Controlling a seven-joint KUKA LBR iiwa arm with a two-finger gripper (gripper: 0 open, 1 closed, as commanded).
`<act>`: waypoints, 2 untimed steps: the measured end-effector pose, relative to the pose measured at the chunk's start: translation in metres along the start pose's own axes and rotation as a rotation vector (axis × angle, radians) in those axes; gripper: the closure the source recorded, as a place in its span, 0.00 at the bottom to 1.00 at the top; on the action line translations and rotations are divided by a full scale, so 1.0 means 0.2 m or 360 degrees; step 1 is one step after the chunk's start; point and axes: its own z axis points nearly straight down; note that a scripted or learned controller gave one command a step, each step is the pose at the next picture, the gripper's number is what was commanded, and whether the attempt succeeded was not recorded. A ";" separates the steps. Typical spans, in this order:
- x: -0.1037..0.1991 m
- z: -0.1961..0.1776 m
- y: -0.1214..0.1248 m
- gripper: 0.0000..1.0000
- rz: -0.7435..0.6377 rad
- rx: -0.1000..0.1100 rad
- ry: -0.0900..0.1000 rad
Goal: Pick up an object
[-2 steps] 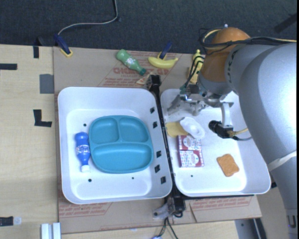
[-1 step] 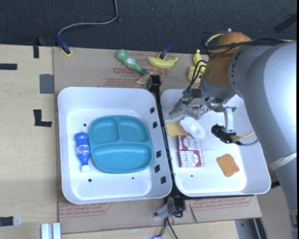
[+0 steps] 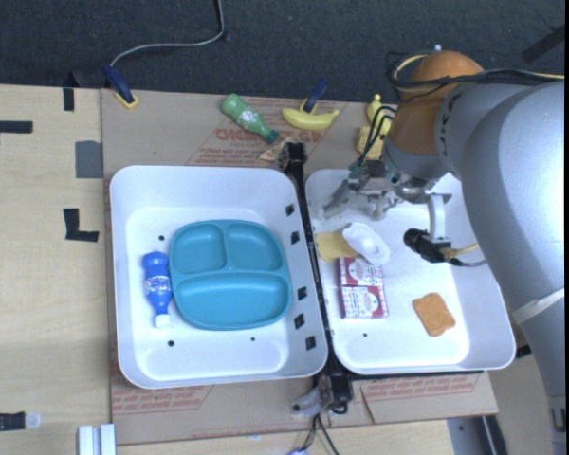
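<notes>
Currently the hand [image 3: 353, 197] hangs low in the right bin [image 3: 474, 349]; its grip state cannot be determined. Just below it lies a white object [image 3: 366, 242], not yet lifted.

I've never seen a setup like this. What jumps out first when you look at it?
The big grey arm with its orange band reaches in from the right, its gripper low over the back of the right bin. Next comes the bright blue divided plate in the middle of the left bin, with a small blue bottle lying beside it on its left.
</notes>
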 end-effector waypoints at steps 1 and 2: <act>0.04 0.02 -0.06 0.00 0.0002 -0.0004 -0.0004; 0.05 0.02 0.00 0.00 0.0001 -0.0004 -0.0001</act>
